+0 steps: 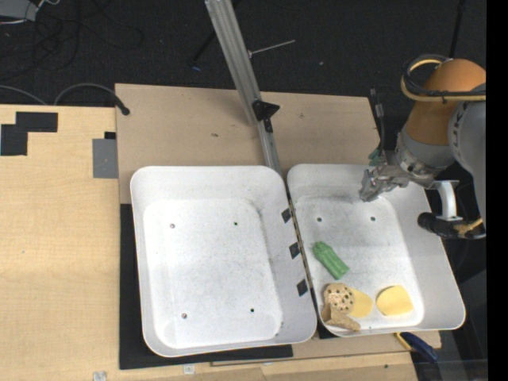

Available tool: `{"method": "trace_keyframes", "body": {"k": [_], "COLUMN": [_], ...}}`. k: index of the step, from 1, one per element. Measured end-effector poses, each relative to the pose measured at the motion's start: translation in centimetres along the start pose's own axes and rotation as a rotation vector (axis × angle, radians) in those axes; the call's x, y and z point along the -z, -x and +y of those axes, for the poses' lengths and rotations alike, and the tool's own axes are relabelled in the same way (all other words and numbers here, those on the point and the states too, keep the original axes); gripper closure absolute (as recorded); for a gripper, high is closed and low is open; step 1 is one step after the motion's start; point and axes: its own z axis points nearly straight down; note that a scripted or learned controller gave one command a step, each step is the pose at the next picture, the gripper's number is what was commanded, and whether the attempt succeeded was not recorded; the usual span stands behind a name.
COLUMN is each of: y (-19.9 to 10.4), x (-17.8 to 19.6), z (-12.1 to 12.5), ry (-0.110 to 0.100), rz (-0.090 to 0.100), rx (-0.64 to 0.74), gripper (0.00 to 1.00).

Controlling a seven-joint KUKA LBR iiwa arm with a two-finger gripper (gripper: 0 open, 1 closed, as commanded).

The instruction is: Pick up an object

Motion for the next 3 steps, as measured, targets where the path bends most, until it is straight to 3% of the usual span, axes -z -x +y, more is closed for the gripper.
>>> {"method": "trace_keyframes", "body": {"k": [1,3], "y": [-0.3,-0.4], "x": [6.3,13.2], "z": [-0.1,0.0], "ry": [0.008,0.005], "rz": [-0.001,-0.001], "rx": [-0.003,-0.003], "gripper": [1.00,1.00]}}
